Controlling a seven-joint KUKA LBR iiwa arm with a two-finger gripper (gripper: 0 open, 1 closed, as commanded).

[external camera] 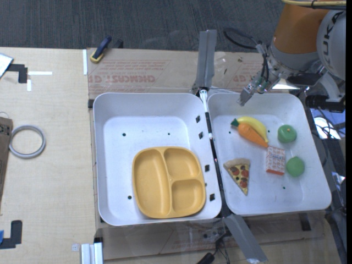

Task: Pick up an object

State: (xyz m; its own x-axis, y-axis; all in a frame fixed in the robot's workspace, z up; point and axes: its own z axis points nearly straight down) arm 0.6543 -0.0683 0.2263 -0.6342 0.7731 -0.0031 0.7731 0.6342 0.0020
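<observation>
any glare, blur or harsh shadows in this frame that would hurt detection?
Camera view: even, soft light; both bins read bright white without blown-out glare. Toys such as the pizza slice and banana are sharp, with faint shadows. The gripper looks slightly soft and small against the rim.

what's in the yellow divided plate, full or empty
Empty. The yellow plate lies flat in the left bin, and all three of its compartments show bare yellow surface; the toy foods sit in the right bin.

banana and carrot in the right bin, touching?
Touching. The camera view shows the banana lying along the carrot with no white bin floor showing between them.
</observation>
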